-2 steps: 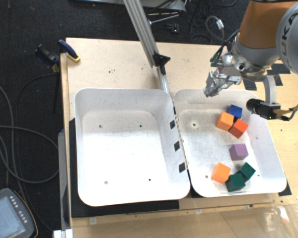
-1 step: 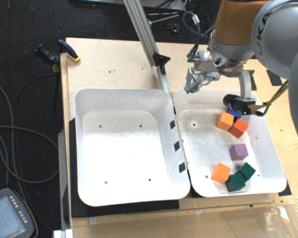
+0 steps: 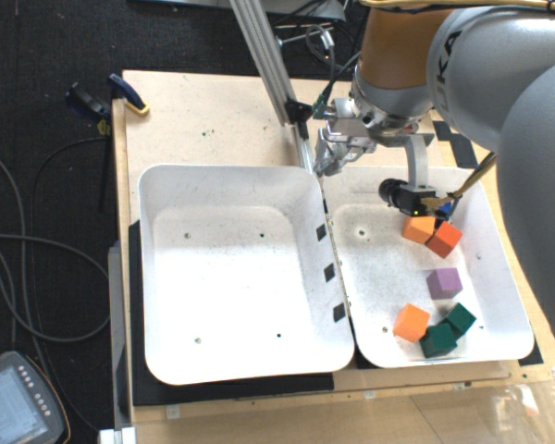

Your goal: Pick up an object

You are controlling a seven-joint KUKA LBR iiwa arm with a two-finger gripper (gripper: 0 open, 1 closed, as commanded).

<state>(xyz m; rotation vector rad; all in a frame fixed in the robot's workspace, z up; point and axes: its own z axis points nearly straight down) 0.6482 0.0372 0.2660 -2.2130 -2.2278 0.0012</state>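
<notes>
White right bin (image 3: 379, 266) holds orange blocks (image 3: 412, 322), a purple block (image 3: 443, 281) and green blocks (image 3: 439, 339). My gripper (image 3: 328, 163) hangs at its rim; I cannot tell my jaws' state.

Shows the gripper (image 3: 334, 159) above the far left corner of the right bin (image 3: 379, 266). Finds orange blocks (image 3: 419, 228), a purple cube (image 3: 444, 282) and green blocks (image 3: 439, 340) inside it.

Robot lab, plainly, or a test workshop. Big grey arm (image 3: 499, 54) over a raw board bench (image 3: 213, 109), a white bin (image 3: 157, 192) beside a second white bin (image 3: 501, 276), metal rail (image 3: 264, 49) slanting up behind. Loose cables (image 3: 18, 276) across the dark floor, a clamp (image 3: 111, 100) at the bench corner, a control pad (image 3: 14, 405) down at lower left.
</notes>
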